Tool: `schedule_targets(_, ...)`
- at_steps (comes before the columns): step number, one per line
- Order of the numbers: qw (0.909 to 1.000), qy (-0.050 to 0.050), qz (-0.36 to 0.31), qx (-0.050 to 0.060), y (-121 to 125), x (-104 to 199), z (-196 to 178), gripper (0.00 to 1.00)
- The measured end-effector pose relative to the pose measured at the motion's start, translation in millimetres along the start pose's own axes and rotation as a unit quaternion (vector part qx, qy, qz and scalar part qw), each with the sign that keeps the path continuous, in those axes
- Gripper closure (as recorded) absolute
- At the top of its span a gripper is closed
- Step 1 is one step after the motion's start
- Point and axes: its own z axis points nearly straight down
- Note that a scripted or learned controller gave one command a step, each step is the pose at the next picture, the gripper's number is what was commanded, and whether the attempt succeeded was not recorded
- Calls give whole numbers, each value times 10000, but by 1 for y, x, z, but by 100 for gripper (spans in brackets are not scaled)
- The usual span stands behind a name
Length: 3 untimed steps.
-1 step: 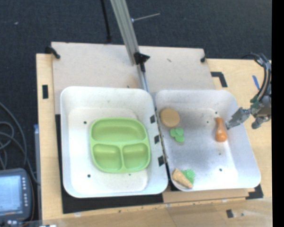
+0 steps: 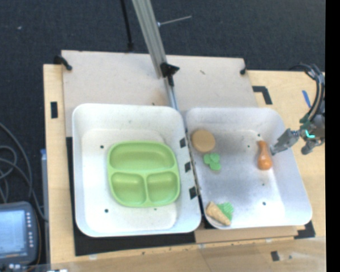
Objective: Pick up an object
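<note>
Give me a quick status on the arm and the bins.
Gripper at right bin's right edge, holding nothing. Orange object just left of it, untouched. Green tray in left bin. Nothing blocking.

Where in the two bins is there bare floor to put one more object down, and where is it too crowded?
Free: the middle of the right bin, between the green piece and the orange object, down toward its lower right corner. Crowded: the left bin, where the green tray takes the centre, and the right bin's left edge, with the tan disc.
</note>
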Motion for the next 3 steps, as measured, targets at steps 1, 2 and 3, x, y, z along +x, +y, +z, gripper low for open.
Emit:
schedule_targets(1, 10000, -3, 11, 23, -10, -2, 50, 0)
schedule_targets(2, 10000, -4, 17, 24, -8, -12, 96, 0)
schedule_targets(3, 10000, -3, 18, 28, 0, -17, 145, 0)
